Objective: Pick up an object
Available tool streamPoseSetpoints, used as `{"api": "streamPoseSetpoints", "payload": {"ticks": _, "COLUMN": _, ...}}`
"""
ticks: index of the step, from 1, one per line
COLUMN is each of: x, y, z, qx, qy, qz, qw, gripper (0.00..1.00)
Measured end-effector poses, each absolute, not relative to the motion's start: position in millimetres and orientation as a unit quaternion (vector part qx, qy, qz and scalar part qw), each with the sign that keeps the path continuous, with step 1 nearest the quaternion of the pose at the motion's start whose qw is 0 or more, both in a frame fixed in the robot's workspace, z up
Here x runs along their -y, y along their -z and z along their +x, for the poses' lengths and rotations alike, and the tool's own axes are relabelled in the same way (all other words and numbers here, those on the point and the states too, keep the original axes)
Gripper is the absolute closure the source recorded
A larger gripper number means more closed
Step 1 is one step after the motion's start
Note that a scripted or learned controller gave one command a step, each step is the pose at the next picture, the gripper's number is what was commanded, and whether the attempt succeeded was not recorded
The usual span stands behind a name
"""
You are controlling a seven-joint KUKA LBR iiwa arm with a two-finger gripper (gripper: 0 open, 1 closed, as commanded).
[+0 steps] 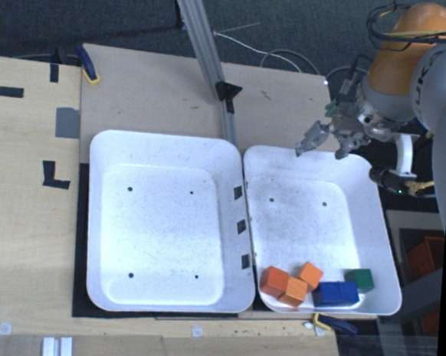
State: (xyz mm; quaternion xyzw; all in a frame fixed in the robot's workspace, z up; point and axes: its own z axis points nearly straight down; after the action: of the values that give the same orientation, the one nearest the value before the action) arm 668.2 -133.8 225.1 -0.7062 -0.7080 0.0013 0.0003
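While blocks [311,285] crowd the near rim, the pincer [323,144] hangs well apart.

Two white bins [167,150] are noted, each finely speckled dark. Against the right bin's near wall, three orange blocks [276,280], one blue block [335,293] and one green block [360,279] are recorded.

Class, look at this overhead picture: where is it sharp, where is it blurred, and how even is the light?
Camera view: light is soft and even, with faint shadows along the right bin walls; the blocks, such as the blue block, look slightly soft; the hand is blurred at the bin's far rim; no strong glare.
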Motion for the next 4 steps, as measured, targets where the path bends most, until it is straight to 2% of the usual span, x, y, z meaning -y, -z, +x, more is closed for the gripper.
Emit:
{"api": "streamPoseSetpoints", "payload": {"ticks": 1, "x": 174, "y": -280, "z": 584.8, "qx": 0.706, "qy": -0.0004, "qz": -0.709, "qw": -0.001, "gripper": 0.0}}
{"api": "streamPoseSetpoints", "payload": {"ticks": 2, "x": 149, "y": -285, "z": 584.4, "qx": 0.708, "qy": -0.0001, "qz": -0.706, "qw": 0.001, "gripper": 0.0}}
{"api": "streamPoseSetpoints", "payload": {"ticks": 3, "x": 196, "y": -297, "z": 535.2, "qx": 0.706, "qy": -0.0013, "qz": -0.709, "qw": 0.0, "gripper": 0.0}}
{"api": "streamPoseSetpoints", "payload": {"ticks": 4, "x": 155, "y": -303, "z": 551.7, "qx": 0.709, "qy": 0.0003, "qz": -0.705, "qw": 0.0, "gripper": 0.0}}
